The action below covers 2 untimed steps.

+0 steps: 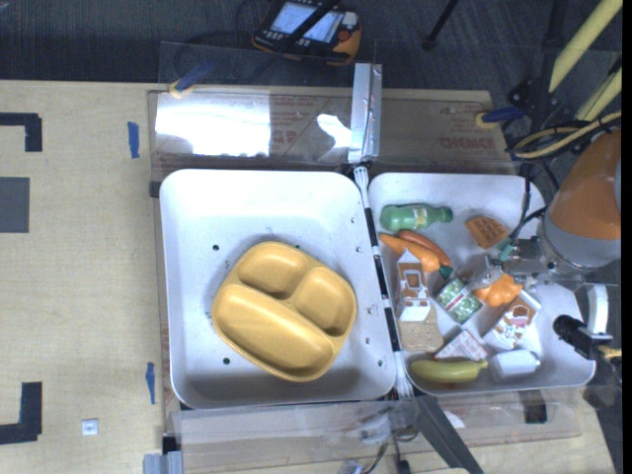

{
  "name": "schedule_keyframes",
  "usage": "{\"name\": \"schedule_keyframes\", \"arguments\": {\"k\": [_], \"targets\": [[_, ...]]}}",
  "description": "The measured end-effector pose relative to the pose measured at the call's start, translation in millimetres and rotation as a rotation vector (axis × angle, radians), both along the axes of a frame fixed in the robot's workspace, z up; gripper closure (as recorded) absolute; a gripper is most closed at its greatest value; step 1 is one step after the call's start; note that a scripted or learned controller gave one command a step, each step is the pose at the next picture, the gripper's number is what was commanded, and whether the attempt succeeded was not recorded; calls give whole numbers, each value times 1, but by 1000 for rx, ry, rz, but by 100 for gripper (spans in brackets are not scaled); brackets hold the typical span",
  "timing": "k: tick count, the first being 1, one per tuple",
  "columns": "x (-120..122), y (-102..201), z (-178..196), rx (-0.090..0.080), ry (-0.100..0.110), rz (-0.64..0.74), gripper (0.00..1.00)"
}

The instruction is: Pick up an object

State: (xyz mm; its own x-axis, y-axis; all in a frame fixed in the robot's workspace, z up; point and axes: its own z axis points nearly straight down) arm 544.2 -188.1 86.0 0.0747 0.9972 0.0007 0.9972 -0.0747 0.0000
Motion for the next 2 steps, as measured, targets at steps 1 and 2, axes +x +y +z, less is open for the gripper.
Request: {"name": "schedule_keyframes", "arguments": {"k": [1, 2], "targets": [[1, -1, 10, -1, -3, -2, 100], [-29, 39, 111, -1, 2, -108, 100]]}}
